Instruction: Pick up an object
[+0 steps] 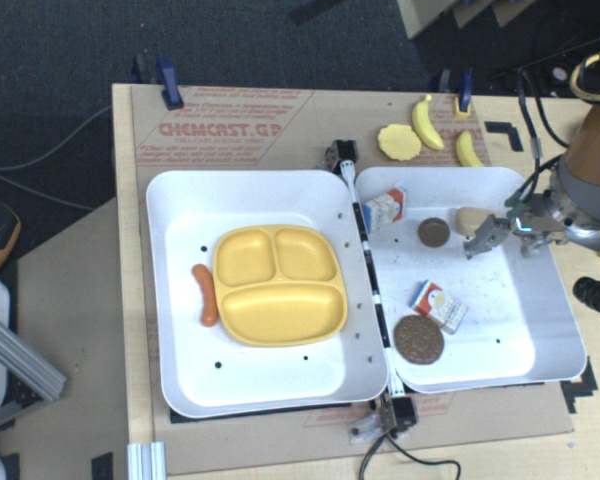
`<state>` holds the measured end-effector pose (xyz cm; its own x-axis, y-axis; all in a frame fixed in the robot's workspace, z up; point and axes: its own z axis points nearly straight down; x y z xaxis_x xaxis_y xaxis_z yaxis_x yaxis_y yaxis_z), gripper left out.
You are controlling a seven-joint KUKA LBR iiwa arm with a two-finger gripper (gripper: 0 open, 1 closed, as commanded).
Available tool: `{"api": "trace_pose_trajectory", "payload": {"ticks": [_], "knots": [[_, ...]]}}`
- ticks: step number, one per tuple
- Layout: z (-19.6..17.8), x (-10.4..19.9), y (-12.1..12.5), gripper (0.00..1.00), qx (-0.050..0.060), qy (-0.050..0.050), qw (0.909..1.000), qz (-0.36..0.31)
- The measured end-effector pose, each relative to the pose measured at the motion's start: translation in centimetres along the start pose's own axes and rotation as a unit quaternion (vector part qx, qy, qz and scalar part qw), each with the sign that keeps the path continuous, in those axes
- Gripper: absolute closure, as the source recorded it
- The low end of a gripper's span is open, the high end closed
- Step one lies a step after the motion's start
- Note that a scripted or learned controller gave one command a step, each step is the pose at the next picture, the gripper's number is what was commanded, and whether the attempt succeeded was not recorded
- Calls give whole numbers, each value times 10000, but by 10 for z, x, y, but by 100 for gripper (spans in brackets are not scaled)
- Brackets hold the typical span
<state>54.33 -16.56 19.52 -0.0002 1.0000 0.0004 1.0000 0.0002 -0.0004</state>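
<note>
Over right bin [540, 353]: gripper [503, 236] near far rim, fingers spread, nothing between them.
Brown puck [434, 232] just left of it; beige object [471, 218] beside fingers.

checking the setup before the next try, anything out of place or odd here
Yes: two bananas and a yellow chip lie on the bench outside the right bin, beyond its far rim. A sausage lies beside the yellow plate, not on it.
</note>
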Motion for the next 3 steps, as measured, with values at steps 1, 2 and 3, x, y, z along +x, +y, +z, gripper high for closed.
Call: {"api": "trace_pose_trajectory", "payload": {"ticks": [1, 2, 3], "knots": [[111, 23, 106, 0, -71, -12, 10000, -36], [109, 45, 121, 0, 75, -54, 10000, -24], [110, 75, 123, 0, 6, -4, 10000, -8]]}}
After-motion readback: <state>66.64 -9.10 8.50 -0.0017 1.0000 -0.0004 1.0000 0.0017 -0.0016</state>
